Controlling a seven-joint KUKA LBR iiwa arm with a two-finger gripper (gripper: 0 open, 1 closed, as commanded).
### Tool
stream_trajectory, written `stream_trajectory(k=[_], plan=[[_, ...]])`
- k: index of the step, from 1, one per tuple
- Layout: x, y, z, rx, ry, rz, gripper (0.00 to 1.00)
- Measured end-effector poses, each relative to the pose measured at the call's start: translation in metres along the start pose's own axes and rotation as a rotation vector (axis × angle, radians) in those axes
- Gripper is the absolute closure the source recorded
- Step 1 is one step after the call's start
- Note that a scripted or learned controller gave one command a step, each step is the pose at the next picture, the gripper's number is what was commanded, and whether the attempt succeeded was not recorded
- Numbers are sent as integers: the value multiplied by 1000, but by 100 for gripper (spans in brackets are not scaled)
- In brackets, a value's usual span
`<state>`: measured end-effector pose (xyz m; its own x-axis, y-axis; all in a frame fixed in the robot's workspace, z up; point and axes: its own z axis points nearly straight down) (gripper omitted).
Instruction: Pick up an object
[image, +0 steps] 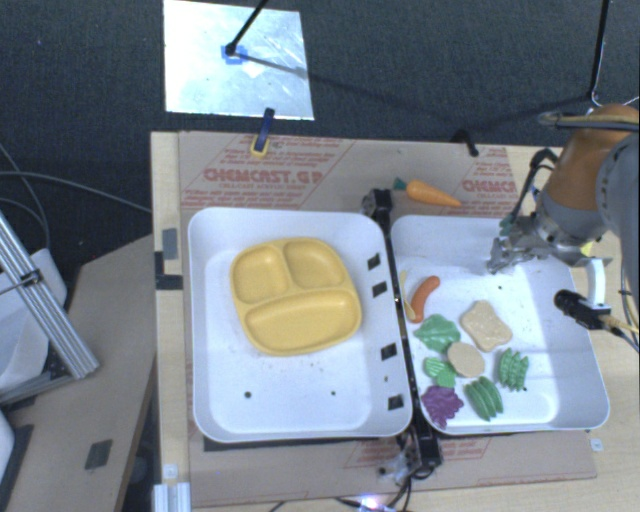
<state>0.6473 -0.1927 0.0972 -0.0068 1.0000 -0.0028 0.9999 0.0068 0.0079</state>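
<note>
sausage (424, 295) upright, tilted slightly right

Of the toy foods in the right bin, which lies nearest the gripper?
The toast slice. It lies just below the gripper, closer than the sausage to its left or the green pieces lower down.

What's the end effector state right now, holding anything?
End effector: over the back of the right bin, apart from the toy food; open or shut cannot be told, and nothing shows in it.
</note>
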Motion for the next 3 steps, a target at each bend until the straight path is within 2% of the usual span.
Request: stream_trajectory(k=[1,2,3], plan=[[55,12,13,5,5,-2,100],[111,-44,13,11,6,-1,100],[107,-41,1,4,3,3,100]])
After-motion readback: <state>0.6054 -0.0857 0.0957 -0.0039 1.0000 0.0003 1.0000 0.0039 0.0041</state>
